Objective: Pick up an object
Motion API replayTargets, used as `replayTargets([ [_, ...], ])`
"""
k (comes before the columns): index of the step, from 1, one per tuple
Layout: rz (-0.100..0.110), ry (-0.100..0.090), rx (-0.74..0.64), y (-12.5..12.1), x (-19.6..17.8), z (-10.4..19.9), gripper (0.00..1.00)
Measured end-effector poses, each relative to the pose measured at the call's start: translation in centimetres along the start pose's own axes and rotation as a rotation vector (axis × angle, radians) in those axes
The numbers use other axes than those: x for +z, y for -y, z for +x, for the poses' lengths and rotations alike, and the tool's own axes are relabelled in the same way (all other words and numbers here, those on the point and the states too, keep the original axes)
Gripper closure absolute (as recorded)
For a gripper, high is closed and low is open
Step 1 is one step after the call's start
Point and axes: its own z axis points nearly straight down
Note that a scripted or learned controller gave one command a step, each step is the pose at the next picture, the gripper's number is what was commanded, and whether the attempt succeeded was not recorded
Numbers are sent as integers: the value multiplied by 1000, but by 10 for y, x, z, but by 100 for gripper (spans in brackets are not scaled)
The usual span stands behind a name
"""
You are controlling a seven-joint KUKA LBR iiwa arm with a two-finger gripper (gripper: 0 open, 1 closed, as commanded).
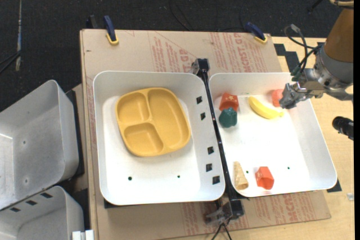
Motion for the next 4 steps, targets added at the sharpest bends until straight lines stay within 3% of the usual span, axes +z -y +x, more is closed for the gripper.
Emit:
replayTargets([
  [4,3,-3,-4,-24,0,223,100],
])
